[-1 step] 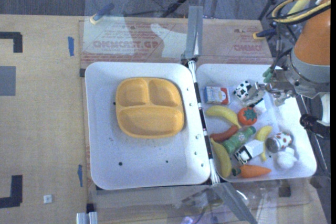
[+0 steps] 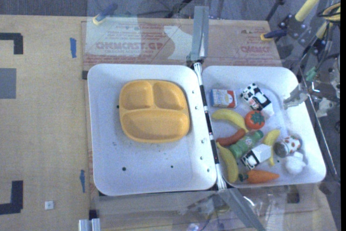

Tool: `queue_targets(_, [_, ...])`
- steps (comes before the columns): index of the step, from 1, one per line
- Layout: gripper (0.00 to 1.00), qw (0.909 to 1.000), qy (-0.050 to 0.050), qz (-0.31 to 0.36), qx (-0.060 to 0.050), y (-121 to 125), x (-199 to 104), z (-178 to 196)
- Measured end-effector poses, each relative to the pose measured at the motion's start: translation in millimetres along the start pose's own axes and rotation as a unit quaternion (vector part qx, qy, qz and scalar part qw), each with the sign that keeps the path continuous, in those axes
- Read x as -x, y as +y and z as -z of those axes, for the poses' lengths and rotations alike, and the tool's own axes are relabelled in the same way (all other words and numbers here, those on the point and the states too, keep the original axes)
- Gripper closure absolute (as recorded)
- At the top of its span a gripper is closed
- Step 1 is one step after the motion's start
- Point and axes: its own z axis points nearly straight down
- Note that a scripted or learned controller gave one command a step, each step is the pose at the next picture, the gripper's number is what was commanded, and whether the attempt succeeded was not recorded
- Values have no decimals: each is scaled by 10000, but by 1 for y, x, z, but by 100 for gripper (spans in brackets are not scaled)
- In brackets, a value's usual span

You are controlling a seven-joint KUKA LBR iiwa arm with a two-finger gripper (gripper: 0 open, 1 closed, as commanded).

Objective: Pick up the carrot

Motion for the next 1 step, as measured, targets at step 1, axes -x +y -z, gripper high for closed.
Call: queue_targets(1, [0,9940,10,-1091,2,-37,-87,-140])
